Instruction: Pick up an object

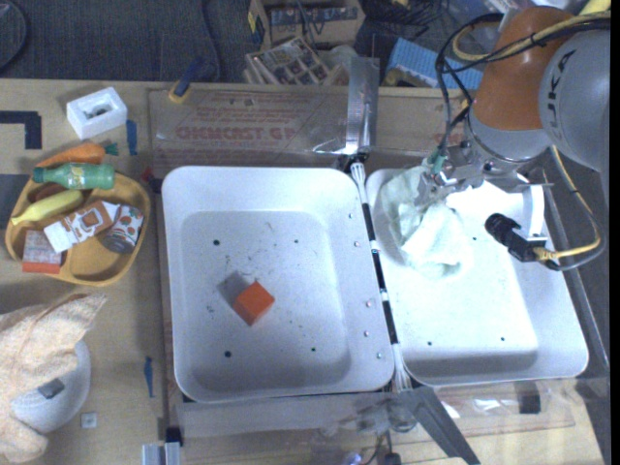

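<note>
An orange block (pixel 255 302) lies tilted in the left bin (pixel 194 201); a crumpled white cloth (pixel 436 238) lies in the right bin (pixel 552 347)

block (pixel 255 301) in left bin (pixel 194 211) | cloth (pixel 434 232) in right bin (pixel 542 347)

— What is found around the orange block (pixel 255 303) in the left bin (pixel 194 201)?

— Open floor is seen on every side of it, out to the bin walls.

— And to the block's right?

— The right bin (pixel 504 347) is partly taken up at its far end by a pale, crumpled thing (pixel 431 232), possibly cloth, with the arm (pixel 523 76) above it.
</note>
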### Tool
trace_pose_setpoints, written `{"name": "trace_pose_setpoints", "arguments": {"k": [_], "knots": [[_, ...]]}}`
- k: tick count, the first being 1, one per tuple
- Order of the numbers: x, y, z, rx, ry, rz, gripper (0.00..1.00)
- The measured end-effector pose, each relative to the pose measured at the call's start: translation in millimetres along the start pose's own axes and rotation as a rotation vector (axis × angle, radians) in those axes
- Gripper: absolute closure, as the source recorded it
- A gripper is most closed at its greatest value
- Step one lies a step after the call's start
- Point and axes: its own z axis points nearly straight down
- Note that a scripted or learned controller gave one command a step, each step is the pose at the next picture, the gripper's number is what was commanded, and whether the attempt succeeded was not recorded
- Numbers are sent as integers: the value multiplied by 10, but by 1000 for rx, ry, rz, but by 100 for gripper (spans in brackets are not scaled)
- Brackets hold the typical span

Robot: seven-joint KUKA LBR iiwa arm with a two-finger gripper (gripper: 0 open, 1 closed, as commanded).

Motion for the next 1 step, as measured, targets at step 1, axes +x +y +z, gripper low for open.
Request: {"name": "trace_pose_setpoints", "arguments": {"k": [1], "knots": [[2, 2, -4, -1, 0, 0, 0]]}}
